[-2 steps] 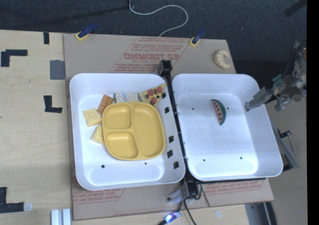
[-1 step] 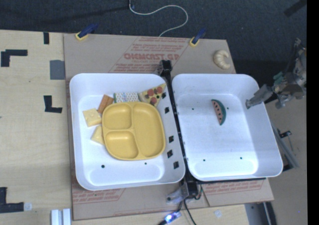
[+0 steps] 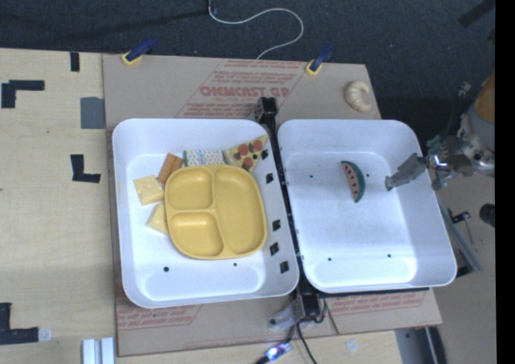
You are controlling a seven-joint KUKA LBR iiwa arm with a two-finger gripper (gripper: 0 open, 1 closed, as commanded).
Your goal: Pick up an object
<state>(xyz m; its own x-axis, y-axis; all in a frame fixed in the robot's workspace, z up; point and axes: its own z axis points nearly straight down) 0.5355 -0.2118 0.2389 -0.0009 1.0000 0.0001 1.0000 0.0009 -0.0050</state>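
The left bin's (image 3: 137, 274) front rim sits lowest in the view, so nearest the camera, with the right bin's (image 3: 418, 274) front rim just beside it at 3 o'clock. The two bins touch along a black seam of clips running from 12 to 6 o'clock through the middle of the scene.

In the left bin a yellow tray (image 3: 216, 211) with three compartments lies flat at the centre. Small pieces crowd round its upper and left edges: a pale yellow square (image 3: 148, 190) at its 9 o'clock, an orange-brown strip (image 3: 170, 167) at 10 o'clock, a pale wedge (image 3: 157, 221) tucked against its 8 o'clock side, a speckled piece (image 3: 205, 158) at 12 o'clock, and a pizza slice (image 3: 248, 150) at 1 o'clock, near the bin's far right corner.

The right bin holds one thing, a watermelon slice (image 3: 352, 180), lying flat just above centre, its green rind curved toward 3 o'clock.

The gripper (image 3: 400, 175) hangs at the right bin's 3 o'clock rim, well apart from the slice and at the slice's 3 o'clock. One grey finger (image 3: 405, 171) slants down toward 8 o'clock over the bin wall; whether the claw is open or closed I cannot tell, and nothing shows between its tips.

Outside the bins, a cream croissant-like piece (image 3: 359, 95) lies on the cardboard (image 3: 233, 88) at the right bin's 12 o'clock. A white cable (image 3: 257, 20) loops over the dark floor at 12 o'clock.
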